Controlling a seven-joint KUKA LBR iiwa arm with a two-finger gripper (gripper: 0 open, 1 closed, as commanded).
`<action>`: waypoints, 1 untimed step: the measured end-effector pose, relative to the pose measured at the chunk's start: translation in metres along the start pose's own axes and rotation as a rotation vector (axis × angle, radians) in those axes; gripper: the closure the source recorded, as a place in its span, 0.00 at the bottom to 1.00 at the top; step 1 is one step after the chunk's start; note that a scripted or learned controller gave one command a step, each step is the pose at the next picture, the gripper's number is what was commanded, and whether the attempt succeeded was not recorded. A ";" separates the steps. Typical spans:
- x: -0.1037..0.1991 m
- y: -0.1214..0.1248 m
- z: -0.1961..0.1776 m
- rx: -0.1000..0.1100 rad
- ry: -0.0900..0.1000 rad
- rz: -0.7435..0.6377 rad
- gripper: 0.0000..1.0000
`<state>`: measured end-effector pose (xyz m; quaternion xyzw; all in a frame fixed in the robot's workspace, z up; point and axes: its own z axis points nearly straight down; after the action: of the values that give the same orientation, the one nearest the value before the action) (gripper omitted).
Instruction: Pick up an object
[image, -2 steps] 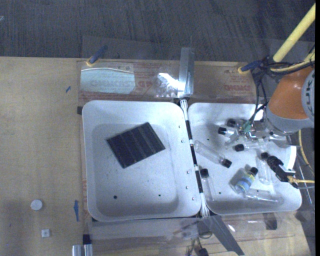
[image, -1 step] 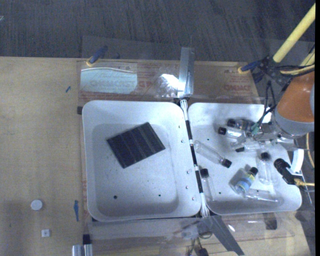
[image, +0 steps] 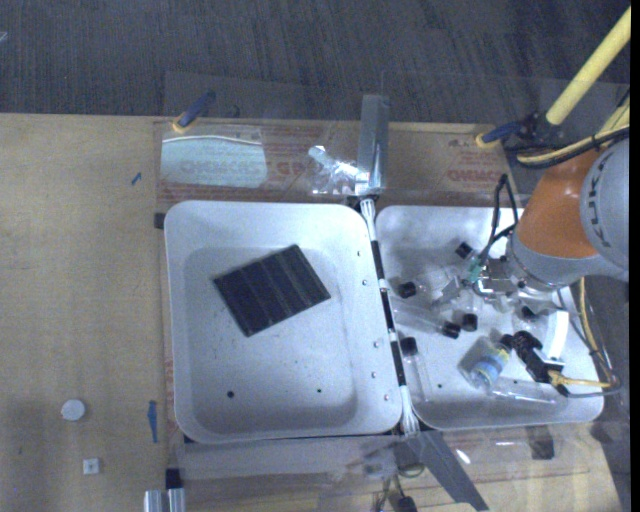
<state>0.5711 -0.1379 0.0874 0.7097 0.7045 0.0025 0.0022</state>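
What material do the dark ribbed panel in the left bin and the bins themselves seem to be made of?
Dark ribbed panel: probably rubber or matte plastic; it is flat, near black, with parallel ridges and almost no shine. Left bin and right bin: most likely moulded white plastic, smooth with a soft sheen, rounded corners and a raised rim. The view is too coarse to be certain.

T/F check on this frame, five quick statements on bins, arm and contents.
1. A dark ribbed panel lies in the left bin. True.
2. The arm is over the left bin. False: it is over the right bin.
3. The right bin holds several small objects. True.
4. The dark panel lies square to the bin walls. False: it lies at an angle to them.
5. A small bottle with a blue cap lies in the right bin. True.
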 end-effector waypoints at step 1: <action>-0.036 -0.091 -0.037 0.008 0.001 0.003 0.00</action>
<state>0.4792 -0.1737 0.1239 0.7108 0.7034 0.0000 -0.0009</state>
